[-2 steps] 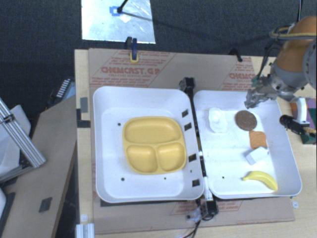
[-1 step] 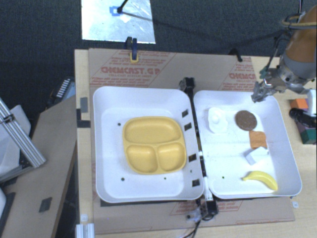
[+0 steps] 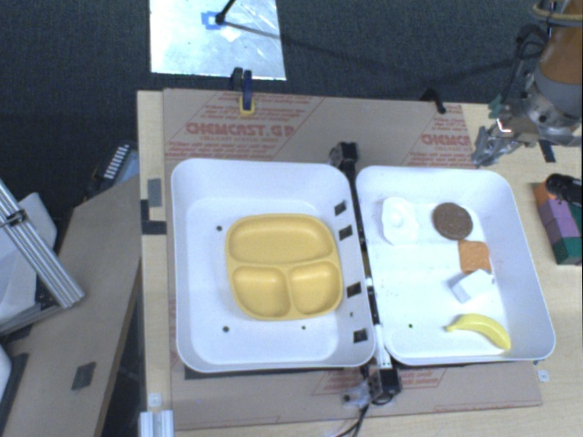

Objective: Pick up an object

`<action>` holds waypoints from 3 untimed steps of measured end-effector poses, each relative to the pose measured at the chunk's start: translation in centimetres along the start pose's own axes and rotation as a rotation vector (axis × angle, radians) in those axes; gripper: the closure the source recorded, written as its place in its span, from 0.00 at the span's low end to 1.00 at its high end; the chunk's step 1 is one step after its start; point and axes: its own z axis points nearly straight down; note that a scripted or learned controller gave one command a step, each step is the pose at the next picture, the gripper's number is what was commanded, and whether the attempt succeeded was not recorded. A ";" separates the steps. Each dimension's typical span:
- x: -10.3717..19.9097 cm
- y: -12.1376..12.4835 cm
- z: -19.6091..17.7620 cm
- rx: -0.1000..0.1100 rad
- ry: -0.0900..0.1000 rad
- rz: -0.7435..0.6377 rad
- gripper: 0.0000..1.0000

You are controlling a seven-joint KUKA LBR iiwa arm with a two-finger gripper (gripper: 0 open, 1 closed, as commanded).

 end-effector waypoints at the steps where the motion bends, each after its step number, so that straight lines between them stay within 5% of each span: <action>1: 4.6 -1.8 1.4 0.009 0.004 -0.003 1.00; 3: 14.8 -6.4 1.8 0.010 0.004 -0.003 1.00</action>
